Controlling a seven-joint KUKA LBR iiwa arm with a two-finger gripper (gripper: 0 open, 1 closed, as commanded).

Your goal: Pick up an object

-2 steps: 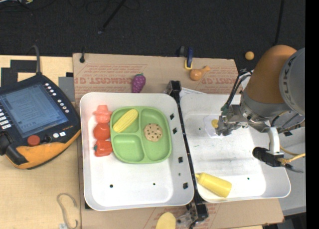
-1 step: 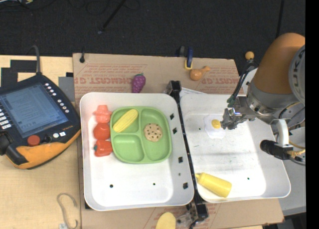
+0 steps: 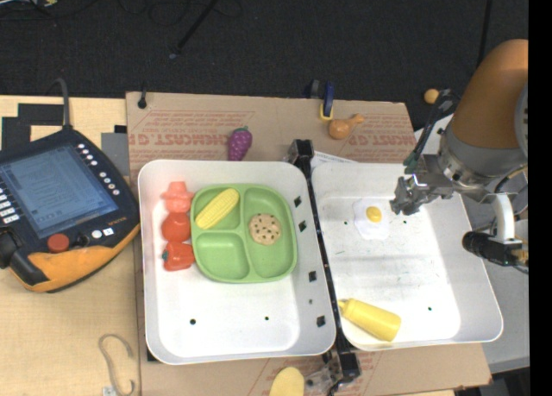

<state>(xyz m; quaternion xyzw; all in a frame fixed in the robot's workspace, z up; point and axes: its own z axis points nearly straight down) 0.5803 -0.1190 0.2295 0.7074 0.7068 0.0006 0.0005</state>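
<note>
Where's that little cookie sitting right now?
The cookie lies in the upper right compartment of the green plate in the left bin, just right of the corn.

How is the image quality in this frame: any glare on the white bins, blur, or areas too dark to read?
Camera view: lighting is even and soft; the left bin and right bin read bright without blown-out glare; the fried egg toy nearly blends into the white floor; the gripper looks slightly soft; the backdrop above the bench is dark, its cables barely legible.

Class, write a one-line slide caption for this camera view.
KUKA arm's gripper hovers beside a fried egg in the right bin.
</note>
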